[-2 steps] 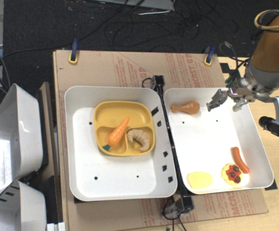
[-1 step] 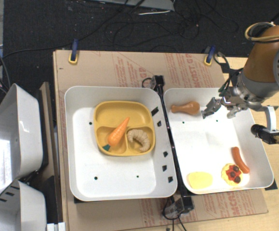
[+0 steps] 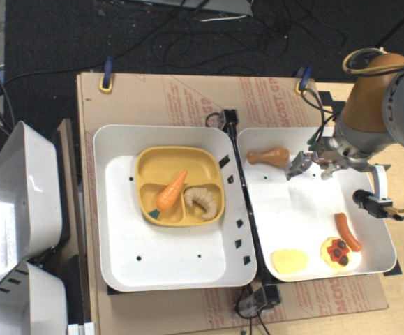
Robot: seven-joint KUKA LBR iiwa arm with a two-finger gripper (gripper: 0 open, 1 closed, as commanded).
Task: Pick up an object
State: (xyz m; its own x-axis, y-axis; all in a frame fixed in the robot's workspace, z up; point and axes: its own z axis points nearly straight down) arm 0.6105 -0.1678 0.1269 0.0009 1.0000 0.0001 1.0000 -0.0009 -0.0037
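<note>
While gripper (image 3: 312, 165) hovers nr drumstick (image 3: 269, 157), bin (image 3: 306, 208) mid's open.

Bright, even overhead light; soft shadows, mild glare, fairly sharp focus.

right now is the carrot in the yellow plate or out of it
In. The carrot lies across the plate's compartments, beside the shrimp, in the left bin.

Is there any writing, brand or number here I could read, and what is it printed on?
Red stamped lettering on the brown cardboard sheet under the two white bins: upside down and too faint to read with certainty.
More red lettering along the cardboard's near edge: also too blurred to read.
No text is legible on the yellow divided plate.
</note>
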